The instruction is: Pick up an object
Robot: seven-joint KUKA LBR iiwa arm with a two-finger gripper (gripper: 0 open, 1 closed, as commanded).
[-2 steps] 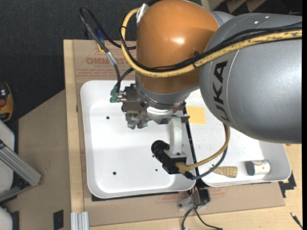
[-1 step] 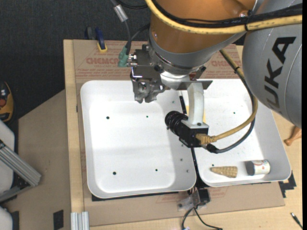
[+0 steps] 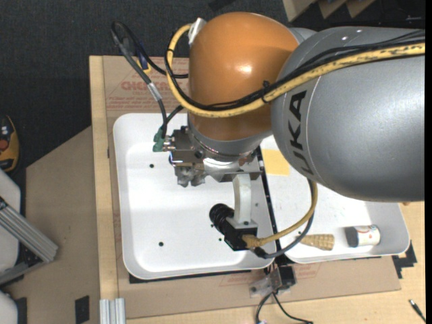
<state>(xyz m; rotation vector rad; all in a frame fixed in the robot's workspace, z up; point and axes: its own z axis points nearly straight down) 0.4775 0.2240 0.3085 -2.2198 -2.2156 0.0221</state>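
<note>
You see the gripper (image 3: 192,171) low over the left bin (image 3: 138,201), finger state impossible to tell, nothing visibly held, so the pick is undone.

A tan ridged cone (image 3: 317,241) and a small white tube (image 3: 362,235), perhaps a bottle, lie in the right bin (image 3: 395,221)

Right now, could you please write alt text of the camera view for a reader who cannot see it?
A grey KUKA arm with an orange band reaches from the right, low over the left white bin. In the right bin lie a yellow note, a ridged tan cone and a small white tube.
</note>
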